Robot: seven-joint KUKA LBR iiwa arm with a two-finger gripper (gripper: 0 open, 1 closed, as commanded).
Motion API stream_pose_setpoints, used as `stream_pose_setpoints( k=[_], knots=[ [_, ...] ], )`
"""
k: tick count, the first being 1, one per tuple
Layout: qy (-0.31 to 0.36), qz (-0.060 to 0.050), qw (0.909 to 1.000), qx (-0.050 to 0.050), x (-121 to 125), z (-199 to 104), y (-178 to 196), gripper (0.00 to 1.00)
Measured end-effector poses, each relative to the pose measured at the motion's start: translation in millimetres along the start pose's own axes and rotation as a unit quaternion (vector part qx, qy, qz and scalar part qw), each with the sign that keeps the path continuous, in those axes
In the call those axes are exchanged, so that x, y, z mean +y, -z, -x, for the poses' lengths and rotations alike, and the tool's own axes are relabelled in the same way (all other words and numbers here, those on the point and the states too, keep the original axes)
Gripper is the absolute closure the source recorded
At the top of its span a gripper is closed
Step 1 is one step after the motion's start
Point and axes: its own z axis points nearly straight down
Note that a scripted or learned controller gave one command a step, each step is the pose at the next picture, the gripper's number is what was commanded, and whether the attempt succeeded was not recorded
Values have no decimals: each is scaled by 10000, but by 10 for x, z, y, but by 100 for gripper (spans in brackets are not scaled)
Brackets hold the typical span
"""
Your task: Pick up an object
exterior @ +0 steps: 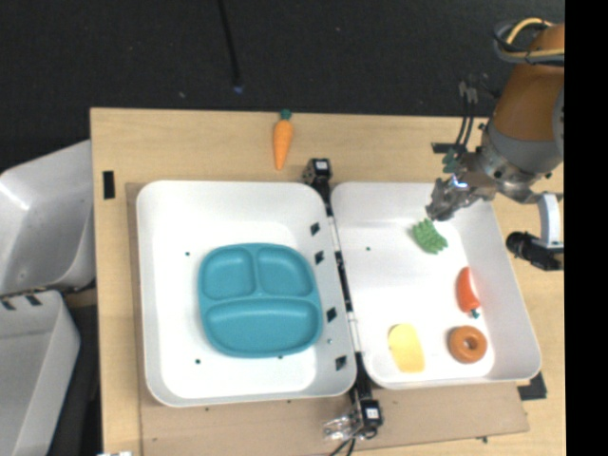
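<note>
The right bin (380, 255) holds a green broccoli-like piece (429, 237) near its far edge, a red piece (466, 290) at the right wall, an orange-brown ring like a doughnut (466, 344) at the front right, and a yellow piece (407, 347) at the front. My gripper (445, 203) hangs over the bin's far right part, just above and to the right of the green piece, with nothing visibly between its fingers.
The left bin (166, 255) bears a teal divided plate (258, 299). A toy carrot (282, 141) lies on the bench behind the bins. A black clip (317, 170) sits at the bins' far joint. The arm's orange band (528, 103) rises at right.
</note>
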Motion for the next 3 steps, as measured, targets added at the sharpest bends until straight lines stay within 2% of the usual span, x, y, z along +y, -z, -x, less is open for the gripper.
stream_pose_setpoints(
  k=[2,3],
  knots=[
    [51,-15,10000,17,-13,-1017,94,100],
    [53,-19,10000,14,-146,-1620,59,100]
  ],
)
